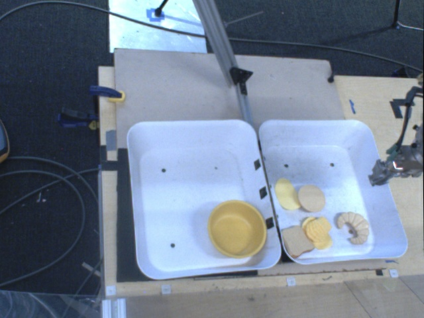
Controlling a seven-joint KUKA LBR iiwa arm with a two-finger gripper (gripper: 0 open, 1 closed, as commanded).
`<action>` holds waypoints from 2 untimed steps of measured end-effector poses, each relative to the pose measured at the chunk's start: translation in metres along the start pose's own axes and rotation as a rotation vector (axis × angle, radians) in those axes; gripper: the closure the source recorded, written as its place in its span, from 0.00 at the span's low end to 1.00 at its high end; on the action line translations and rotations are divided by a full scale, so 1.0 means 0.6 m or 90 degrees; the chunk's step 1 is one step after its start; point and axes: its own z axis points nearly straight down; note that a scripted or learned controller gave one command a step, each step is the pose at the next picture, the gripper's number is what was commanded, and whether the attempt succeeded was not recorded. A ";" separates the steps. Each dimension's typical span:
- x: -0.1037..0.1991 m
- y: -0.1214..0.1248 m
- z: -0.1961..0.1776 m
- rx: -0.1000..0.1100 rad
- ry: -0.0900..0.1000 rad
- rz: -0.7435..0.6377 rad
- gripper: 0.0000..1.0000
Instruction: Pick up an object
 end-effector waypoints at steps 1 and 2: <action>-0.001 0.002 -0.051 0.002 0.001 -0.001 1.00; 0.071 0.004 -0.038 0.003 0.001 -0.001 1.00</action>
